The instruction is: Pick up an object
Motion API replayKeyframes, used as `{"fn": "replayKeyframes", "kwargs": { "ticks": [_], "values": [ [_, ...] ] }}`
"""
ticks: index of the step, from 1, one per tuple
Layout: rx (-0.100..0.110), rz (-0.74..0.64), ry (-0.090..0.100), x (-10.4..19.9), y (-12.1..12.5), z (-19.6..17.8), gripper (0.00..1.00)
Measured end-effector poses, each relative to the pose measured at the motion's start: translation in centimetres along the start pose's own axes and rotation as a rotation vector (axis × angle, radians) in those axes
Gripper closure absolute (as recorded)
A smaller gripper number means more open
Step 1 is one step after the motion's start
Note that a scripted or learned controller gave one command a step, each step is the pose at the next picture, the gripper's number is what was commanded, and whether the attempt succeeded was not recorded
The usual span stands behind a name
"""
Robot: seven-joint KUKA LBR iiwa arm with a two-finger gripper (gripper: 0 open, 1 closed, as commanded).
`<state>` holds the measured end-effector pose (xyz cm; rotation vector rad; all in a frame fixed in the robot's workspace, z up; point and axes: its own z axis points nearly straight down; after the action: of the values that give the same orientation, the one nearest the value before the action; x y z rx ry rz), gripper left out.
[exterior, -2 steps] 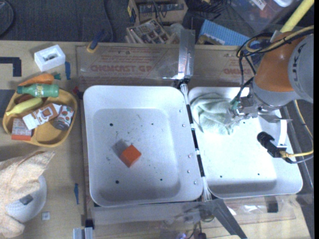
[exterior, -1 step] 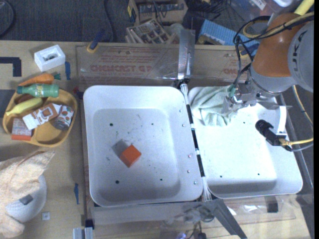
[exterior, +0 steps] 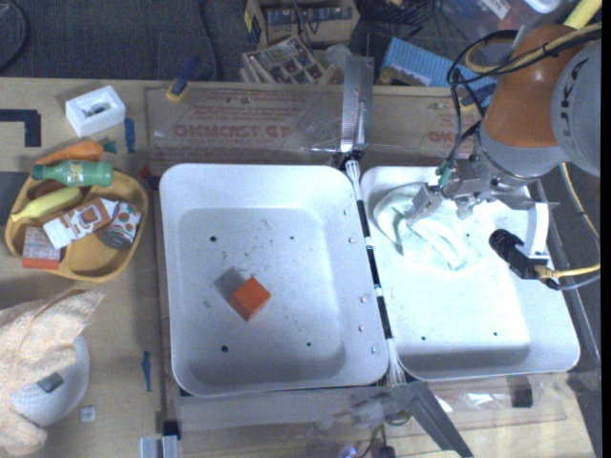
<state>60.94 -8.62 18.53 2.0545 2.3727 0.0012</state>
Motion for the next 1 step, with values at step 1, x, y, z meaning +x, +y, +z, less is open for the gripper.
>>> {"fn": "replayKeyframes", "kwargs": {
  "ticks": [1],
  "values": [
    [-0.012,-0.041,-0.002,-2.41,2.75,9.28,0.00]
  ]
}}
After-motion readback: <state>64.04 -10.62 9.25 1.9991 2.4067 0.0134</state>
